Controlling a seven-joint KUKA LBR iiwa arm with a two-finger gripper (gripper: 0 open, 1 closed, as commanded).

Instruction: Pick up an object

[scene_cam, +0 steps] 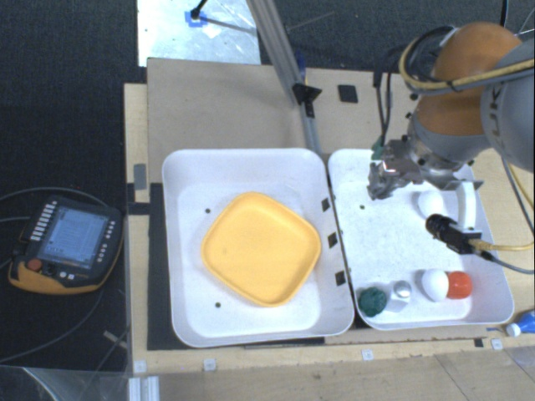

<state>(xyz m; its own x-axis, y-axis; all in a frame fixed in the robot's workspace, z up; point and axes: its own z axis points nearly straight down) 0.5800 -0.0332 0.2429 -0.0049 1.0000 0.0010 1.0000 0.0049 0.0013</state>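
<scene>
1. The tool (383, 176) hangs over the upper part of the right bin (368, 224), roughly at twelve o'clock within it; whether it is open or closed I cannot tell, and nothing is visibly held.
2. Candidate objects sit along the bin's lower edge, about six o'clock from the tool: a dark green ball (373, 300), a small silver piece (402, 291), a white ball (435, 284) and an orange ball (459, 284) touching it.
3. Another white object (431, 201) lies at three o'clock, just beside the tool.
4. The left bin (180, 224) holds a yellow plate (261, 248).
5. This looks like the approach step: no pick has been made.
6. Next, the tool likely needs to centre over one object and descend.
</scene>
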